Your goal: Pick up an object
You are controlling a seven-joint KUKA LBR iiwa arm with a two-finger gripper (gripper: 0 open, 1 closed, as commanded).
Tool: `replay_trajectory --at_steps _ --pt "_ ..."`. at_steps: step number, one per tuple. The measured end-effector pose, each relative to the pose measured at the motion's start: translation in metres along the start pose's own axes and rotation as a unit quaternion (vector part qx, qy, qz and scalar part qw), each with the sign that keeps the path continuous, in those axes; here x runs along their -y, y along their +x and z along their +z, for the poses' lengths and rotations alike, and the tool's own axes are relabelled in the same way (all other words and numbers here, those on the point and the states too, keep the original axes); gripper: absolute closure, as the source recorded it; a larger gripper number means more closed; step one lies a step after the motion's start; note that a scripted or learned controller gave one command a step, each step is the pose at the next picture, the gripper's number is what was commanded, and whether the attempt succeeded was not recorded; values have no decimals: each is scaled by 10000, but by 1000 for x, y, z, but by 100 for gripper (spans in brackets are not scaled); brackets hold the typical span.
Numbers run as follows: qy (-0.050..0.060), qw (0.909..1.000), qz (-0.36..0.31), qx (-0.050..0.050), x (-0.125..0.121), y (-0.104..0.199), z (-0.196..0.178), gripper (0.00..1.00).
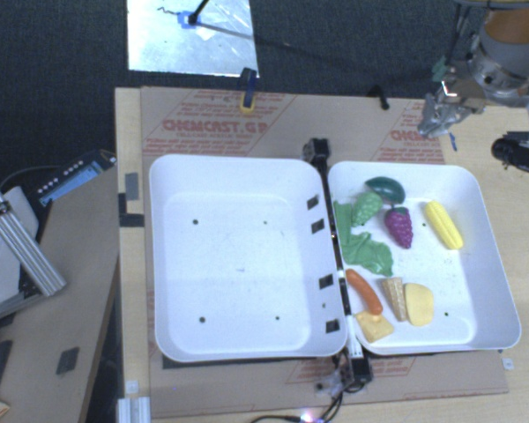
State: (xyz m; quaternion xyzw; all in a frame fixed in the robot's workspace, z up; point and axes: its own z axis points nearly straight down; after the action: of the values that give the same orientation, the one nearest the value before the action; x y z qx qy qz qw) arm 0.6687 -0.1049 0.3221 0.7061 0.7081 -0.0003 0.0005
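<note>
Beyond the far edge of the right-hand shallow white plastic bin (487, 236), the grey metal two-finger gripper (434, 123) hangs over the printed cardboard sheet (220, 117), nothing between its fingers, though whether they stand apart or together I cannot tell; every candidate lies in that bin; the ridged yellow plastic corn cob (443, 224) sits apart from its neighbours near the bin's right side, and looks light, stiff and somewhat slick, best pinched across its narrow middle; the knobbly purple grape bunch (398, 226), smooth orange carrot (364, 291) and floppy-looking green leafy piece (361, 245) crowd together, making a clean grasp likely harder; the left-hand white bin (172, 236) adjoins.
</note>
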Motion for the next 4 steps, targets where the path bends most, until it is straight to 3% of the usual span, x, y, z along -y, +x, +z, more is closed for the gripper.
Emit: replay_trajectory --at_steps 3,4 --pt "-66 10000 -51 14 -2 0 -36 100" --pt "-99 9999 -19 9 0 11 -181 100"
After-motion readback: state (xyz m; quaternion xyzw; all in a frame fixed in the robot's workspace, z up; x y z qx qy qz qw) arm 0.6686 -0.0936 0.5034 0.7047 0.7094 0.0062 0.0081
